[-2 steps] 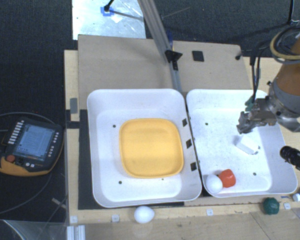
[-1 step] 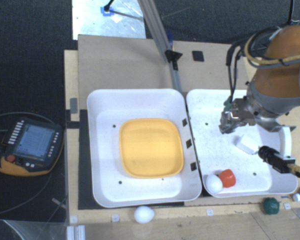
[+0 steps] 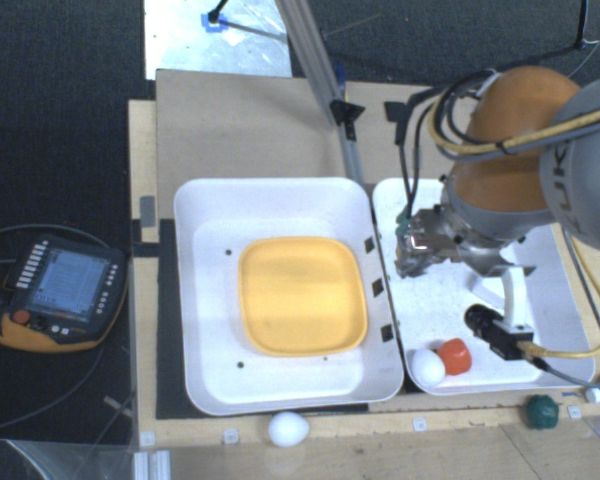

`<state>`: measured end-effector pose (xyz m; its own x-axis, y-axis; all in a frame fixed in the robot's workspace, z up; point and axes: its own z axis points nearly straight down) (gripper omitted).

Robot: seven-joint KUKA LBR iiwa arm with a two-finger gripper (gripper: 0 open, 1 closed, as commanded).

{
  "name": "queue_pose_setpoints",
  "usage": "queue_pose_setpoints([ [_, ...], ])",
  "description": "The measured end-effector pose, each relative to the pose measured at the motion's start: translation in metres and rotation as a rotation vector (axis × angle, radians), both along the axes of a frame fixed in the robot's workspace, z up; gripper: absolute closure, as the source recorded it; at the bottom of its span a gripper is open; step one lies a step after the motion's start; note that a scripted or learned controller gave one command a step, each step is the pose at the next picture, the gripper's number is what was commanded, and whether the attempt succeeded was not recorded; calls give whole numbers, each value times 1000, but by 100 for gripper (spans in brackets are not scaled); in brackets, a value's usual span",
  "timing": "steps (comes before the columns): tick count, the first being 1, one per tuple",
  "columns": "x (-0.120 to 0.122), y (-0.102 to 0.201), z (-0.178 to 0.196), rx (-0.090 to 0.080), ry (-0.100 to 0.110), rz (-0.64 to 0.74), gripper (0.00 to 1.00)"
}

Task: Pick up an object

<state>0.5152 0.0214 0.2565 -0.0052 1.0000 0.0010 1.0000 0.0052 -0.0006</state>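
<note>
The gripper (image 3: pixel 412 251) hung over the right bin (image 3: pixel 565 298), finger spacing indiscernible. An orange block (image 3: pixel 455 356) and white ball (image 3: pixel 426 367) (touching) looked light, rigid; grasp the block's flat sides.

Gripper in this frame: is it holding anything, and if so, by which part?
It cannot be told. The gripper hangs over the right bin, and nothing visibly sits in it; the orange object and white ball lie apart.

A robotics lab: teach pendant (image 3: pixel 55 296) on dark carpet; bench-mounted white bins (image 3: pixel 195 268).
</note>
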Motion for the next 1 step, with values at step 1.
queue_pose_setpoints([
  [1,-5,50,-19,0,0,-1,100],
])
